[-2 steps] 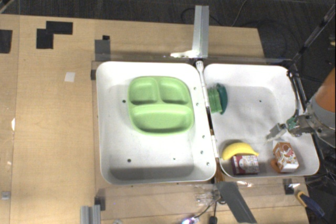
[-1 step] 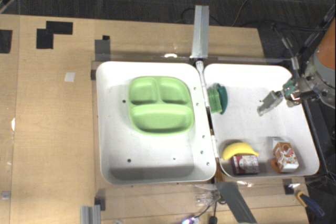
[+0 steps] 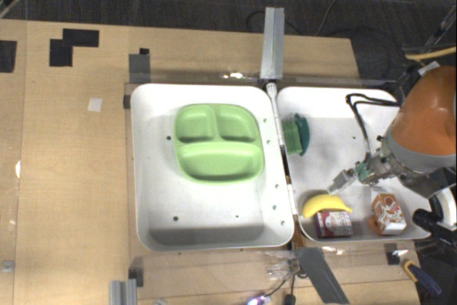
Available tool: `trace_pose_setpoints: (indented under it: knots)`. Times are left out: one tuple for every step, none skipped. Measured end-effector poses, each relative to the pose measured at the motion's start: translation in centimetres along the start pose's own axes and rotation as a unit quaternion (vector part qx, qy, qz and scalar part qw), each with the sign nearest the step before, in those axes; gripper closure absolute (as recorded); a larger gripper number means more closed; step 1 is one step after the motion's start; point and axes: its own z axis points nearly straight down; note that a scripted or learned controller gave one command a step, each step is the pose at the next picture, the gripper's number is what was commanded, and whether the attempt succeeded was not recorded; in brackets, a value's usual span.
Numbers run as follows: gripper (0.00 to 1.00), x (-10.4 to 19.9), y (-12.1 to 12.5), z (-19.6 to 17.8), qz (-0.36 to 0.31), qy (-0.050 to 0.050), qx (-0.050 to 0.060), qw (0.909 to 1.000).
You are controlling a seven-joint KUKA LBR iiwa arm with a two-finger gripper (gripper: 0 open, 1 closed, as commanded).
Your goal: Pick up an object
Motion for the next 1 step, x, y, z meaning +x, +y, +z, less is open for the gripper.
trace_pose_setpoints:
  knots:
    - [0.00,3.34,8.16,-9.71,-0.054,-0.001,-0.002,0.9986]
